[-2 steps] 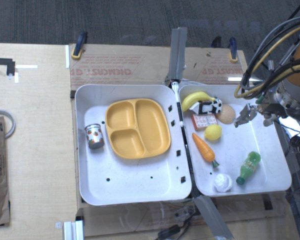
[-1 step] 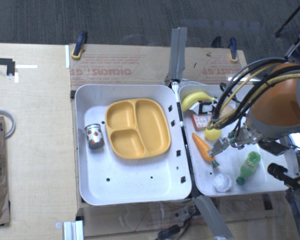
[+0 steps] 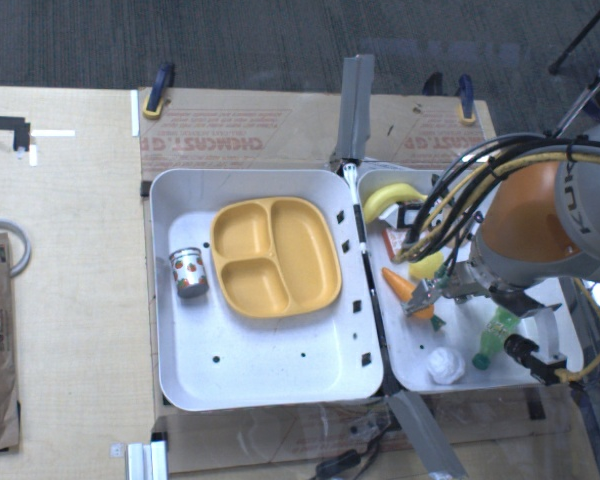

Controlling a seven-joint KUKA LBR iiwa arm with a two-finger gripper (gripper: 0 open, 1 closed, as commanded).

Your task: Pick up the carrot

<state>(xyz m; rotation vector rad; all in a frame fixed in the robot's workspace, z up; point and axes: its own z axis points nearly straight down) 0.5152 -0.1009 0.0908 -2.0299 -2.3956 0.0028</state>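
Observation:
The carrot (image 3: 399,284) is a small orange piece lying in the right bin (image 3: 412,368), near its left wall. My gripper (image 3: 426,300) sits low over the carrot's right end, touching or almost touching it. The wrist and a bundle of cables hide much of the gripper from above. An orange bit (image 3: 420,313) shows just under the gripper, with a green tip (image 3: 438,320) beside it.
In the right bin lie a banana (image 3: 390,199), a red and white packet (image 3: 395,239), a green bottle (image 3: 494,334) and a white ball (image 3: 445,366). The left bin (image 3: 280,368) holds a yellow divided plate (image 3: 276,256) and a small can (image 3: 189,271).

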